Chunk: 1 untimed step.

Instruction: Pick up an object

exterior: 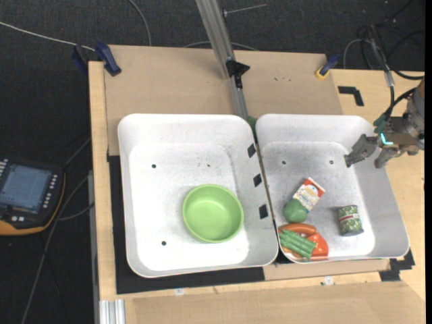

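Gripper [371, 154] hung w/ fingers spread, nothing btwn them, over right bin's [385, 194] far right edge. Small can [348, 220] lay nearest, below it; carton [309, 194] and green ball [294, 211] further left. Approach step, apparently: next move needs descent onto the can.

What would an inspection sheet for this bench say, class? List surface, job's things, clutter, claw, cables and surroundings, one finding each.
Surface: tan wooden bench bearing a left shallow white bin and a right shallow white bin side by side.
Job's things: in the right bin, a small white carton, a round green ball, a green can and a red-and-green vegetable packet; a round green plastic bowl in the left bin.
Clutter: nothing seen.
Claw: grey claw open over the right bin's far right corner, holding nothing.
Cables: thin cables on the dark floor.
Surroundings: handheld control pendant at left.
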Tool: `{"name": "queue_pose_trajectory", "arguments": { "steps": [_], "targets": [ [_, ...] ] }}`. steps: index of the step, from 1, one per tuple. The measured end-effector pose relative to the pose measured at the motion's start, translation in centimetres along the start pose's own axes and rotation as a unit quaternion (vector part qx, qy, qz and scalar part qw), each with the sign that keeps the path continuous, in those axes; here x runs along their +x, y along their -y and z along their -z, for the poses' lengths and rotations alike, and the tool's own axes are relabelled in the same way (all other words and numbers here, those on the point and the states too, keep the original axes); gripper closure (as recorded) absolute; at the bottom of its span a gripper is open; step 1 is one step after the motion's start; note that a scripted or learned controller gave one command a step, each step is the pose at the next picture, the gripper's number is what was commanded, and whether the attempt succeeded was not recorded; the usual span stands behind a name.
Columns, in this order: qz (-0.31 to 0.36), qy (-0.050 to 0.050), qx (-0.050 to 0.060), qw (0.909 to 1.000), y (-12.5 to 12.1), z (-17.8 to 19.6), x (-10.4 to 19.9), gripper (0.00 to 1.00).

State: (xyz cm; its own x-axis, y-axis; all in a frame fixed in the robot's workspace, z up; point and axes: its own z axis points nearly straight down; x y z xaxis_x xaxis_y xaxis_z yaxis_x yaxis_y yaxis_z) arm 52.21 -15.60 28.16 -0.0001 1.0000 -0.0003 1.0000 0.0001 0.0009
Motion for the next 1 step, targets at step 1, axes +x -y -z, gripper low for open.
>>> {"name": "queue_pose_trajectory", "arguments": {
  "steps": [1],
  "targets": [
    [0.0, 0.0, 0.0, 1.0, 0.0, -0.01, 0.0, 0.0]
  ]
}}
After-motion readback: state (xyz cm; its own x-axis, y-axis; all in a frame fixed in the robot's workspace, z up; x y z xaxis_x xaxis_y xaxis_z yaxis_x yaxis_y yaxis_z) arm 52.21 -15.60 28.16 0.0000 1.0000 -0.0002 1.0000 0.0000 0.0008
